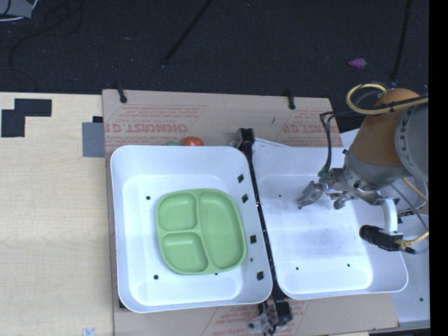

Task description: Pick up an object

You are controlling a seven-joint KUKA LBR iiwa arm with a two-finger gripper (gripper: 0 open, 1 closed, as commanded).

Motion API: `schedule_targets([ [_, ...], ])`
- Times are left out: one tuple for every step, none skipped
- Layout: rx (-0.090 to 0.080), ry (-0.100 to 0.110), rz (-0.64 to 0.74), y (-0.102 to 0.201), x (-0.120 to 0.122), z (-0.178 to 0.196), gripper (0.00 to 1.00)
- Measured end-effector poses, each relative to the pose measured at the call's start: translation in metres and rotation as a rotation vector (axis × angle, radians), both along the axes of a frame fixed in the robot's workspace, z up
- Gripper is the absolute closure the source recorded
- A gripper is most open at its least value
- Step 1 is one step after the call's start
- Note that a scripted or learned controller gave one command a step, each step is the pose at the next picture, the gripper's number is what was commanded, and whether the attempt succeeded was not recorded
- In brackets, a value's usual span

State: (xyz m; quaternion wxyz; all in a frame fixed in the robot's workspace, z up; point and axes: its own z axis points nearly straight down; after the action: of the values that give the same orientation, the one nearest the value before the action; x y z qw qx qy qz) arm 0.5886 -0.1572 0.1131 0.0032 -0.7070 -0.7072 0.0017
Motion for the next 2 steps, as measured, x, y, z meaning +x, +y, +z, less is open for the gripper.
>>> schedule_targets([
  [-0.001,-0.002,-0.001,0.001,-0.001,-0.027,0.00],
  [-0.001,-0.003,-0.002,0.001,0.000,-0.015,1.00],
])
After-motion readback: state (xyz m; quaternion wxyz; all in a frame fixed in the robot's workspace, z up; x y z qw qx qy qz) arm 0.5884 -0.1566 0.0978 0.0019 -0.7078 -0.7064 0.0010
